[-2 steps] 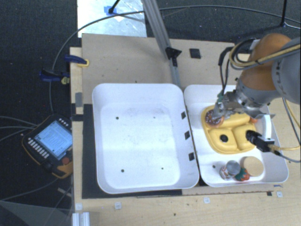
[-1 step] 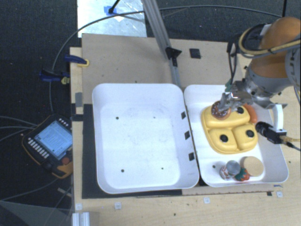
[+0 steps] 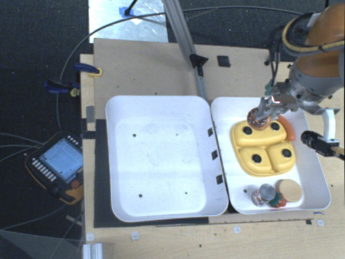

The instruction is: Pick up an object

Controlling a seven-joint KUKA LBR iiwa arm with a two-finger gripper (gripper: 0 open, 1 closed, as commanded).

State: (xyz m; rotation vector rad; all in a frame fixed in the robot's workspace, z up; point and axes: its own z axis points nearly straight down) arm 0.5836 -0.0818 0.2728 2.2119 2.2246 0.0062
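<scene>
Camera view: two white bins sit side by side on a tan bench (image 3: 161,74); the left bin (image 3: 121,144) lies broad and shallow, with a few small dark dots on its floor; the right bin (image 3: 323,196) holds all the loose objects.

The arm (image 3: 318,47) reaches in from the right, grey with its orange band up top; the gripper (image 3: 263,116) hangs low over the back part of the right bin, just above the upper edge of a yellow block (image 3: 263,150); whether its fingers are spread or pressed together I cannot tell, as the tip is small and blurred against what lies under it.

The block is large and lumpy, made of three rounded lobes, each with a dark hole; a small round brown piece (image 3: 257,121) sits at its upper edge, right at the gripper tip; whether it is pinched or merely touched cannot be made out; an orange strip (image 3: 286,128) lies against the block's upper right side.

Near the front of the right bin lie a tan disc (image 3: 290,190), a grey knob (image 3: 265,192) just to its left, and a small red-and-green bit (image 3: 277,201) between and in front of them; these three are bunched close together, apart from the block.

Off the bench to the left, a pendant (image 3: 56,163) with a lit screen rests on the dark floor; cables trail around it.
</scene>
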